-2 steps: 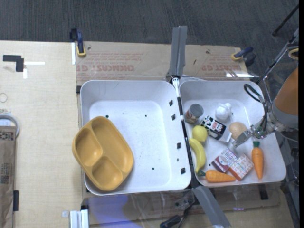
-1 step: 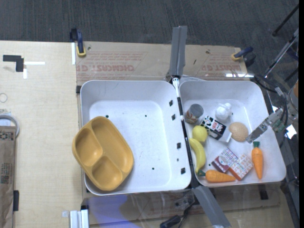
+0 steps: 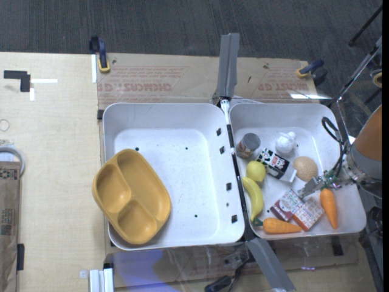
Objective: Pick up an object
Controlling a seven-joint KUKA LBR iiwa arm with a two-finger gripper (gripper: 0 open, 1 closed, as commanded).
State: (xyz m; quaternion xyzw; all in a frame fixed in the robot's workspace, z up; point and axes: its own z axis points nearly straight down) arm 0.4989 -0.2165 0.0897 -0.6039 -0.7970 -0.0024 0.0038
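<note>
The right bin (image 3: 316, 111) holds several items. Among them are a banana (image 3: 253, 198), a yellow lemon-like fruit (image 3: 256, 171), a small brown can (image 3: 249, 143), a white lump (image 3: 286, 142) and a black-and-white carton (image 3: 275, 162). A tan ball (image 3: 305, 166), a red and white packet (image 3: 296, 208) and two carrots (image 3: 329, 207) (image 3: 281, 226) lie there too. My gripper (image 3: 309, 187) reaches in from the right, low over the bin. It sits just below the tan ball, above the packet and left of the upright carrot. Nothing is seen lifted.
The left bin (image 3: 182, 117) holds a yellow divided plate (image 3: 130, 196) leaning over its front-left corner. A grey divider post (image 3: 228, 66) rises between the bins. Cables run along the right bin's far-right wall (image 3: 333, 129).
</note>
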